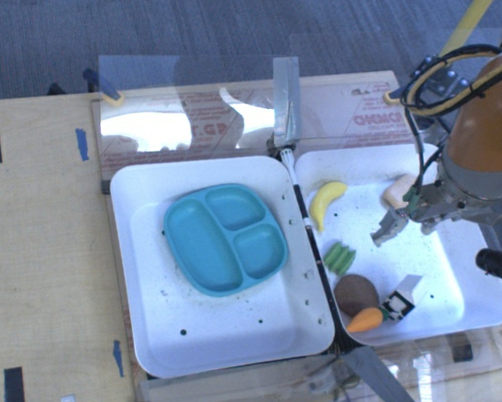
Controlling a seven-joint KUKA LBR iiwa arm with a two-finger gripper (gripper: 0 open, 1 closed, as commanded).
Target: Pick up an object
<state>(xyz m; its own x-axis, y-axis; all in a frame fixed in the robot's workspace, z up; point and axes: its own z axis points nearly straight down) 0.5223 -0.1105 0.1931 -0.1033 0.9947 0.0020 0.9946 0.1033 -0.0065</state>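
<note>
My gripper [385,230] hangs over the middle of the right bin [481,302], coming in from the right under the orange-banded wrist. A beige object [397,193] lies just behind it, close to the gripper body. A yellow banana [324,201] rests at the bin's back left. A green ridged piece [339,257] lies left of the gripper. Toward the front left are a brown round object [355,292], an orange carrot [365,320] and a small black-and-white object [400,301]. I see nothing held by the gripper.
The left bin [145,294] holds a blue divided plate [226,238]. A raised divider [311,243] separates the two bins. A clear plastic wall [225,119] stands behind them. Cables [426,90] loop above the wrist at the right.
</note>
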